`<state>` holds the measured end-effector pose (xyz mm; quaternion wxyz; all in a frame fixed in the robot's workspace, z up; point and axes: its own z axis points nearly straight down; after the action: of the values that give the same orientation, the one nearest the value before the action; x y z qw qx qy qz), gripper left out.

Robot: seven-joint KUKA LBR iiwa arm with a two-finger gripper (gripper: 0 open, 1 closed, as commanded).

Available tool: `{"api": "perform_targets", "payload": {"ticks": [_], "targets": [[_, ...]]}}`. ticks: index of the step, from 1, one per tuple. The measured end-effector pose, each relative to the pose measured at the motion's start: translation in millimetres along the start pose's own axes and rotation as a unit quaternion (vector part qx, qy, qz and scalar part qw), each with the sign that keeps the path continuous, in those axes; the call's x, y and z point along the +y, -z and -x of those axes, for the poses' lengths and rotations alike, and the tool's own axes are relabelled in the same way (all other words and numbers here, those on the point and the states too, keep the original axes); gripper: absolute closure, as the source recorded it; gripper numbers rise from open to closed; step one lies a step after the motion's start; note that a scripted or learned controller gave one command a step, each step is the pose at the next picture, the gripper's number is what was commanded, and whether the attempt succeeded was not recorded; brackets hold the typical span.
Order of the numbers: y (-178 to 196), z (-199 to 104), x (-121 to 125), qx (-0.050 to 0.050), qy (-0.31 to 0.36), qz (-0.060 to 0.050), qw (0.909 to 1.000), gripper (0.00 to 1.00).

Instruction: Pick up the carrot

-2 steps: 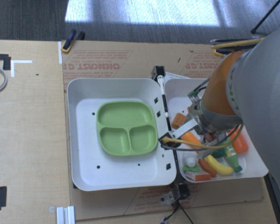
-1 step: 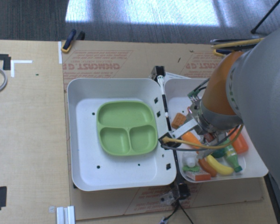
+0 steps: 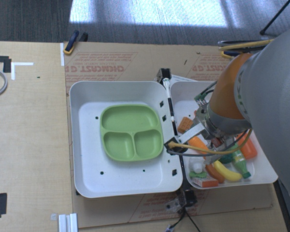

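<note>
Orange carrot [image 3: 197, 142] lying in your right bin [image 3: 264, 174], your gripper [image 3: 213, 140] low over it, you cannot tell its grip, green plate [image 3: 131, 132] in left bin [image 3: 87, 173]

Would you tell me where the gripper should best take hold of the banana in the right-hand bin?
Probably across the banana's middle, from straight above: it lies flat, curved, its long axis running left to right. Neighbours crowd both ends, the green bottle on its right.
</note>
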<state>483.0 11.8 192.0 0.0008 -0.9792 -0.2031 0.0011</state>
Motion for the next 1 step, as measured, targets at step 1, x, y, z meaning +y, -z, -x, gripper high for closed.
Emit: {"api": "perform_targets", "payload": {"ticks": [1], "targets": [[0.0,0.0,0.0,0.0,0.0,0.0,1.0,0.0]]}}
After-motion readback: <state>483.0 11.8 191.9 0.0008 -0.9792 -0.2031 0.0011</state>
